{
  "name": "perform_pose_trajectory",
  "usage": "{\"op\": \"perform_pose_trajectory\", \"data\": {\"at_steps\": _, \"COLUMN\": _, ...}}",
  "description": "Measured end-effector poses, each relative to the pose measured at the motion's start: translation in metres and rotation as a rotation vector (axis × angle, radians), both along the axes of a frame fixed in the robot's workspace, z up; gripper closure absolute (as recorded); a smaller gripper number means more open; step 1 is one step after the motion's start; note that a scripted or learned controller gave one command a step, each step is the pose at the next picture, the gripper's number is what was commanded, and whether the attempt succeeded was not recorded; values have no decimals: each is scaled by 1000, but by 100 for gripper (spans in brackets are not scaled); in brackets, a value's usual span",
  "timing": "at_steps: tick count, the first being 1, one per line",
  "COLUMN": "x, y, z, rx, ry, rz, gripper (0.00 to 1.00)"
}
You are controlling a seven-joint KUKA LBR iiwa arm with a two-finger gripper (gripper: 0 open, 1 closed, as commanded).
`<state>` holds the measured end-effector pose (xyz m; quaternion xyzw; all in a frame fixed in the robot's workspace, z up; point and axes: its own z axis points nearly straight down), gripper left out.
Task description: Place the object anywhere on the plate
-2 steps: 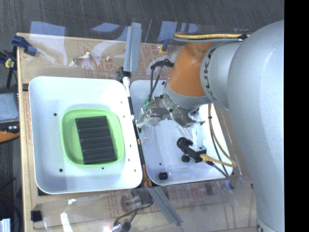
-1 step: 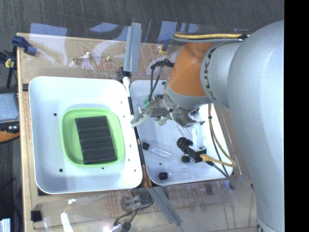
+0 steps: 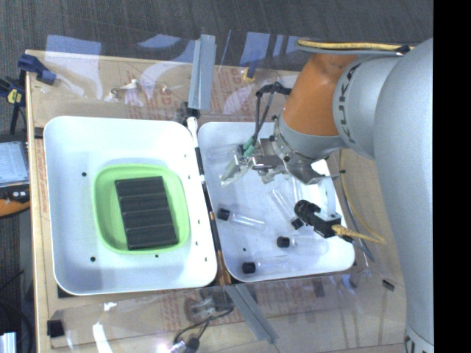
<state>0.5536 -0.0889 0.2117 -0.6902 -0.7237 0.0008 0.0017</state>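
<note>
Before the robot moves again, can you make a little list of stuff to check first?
1. Green plate sits in the left bin: ok.
2. Room on the plate: not ok, a black ridged block covers its middle.
3. Pincer is over the right bin: ok.
4. Something held in the pincer: cannot tell.
5. Small clear tubes and black caps lie in the right bin to pick from: ok.

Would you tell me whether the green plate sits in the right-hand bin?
No, the green plate lies in the left bin, while the right bin holds small clear and black pieces.
</note>
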Motion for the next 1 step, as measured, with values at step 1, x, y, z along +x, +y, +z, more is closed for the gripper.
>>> {"op": "perform_pose_trajectory", "data": {"at_steps": 1, "x": -9, "y": -47, "z": 54, "rx": 0, "ry": -2, "rz": 1, "gripper": 0}}
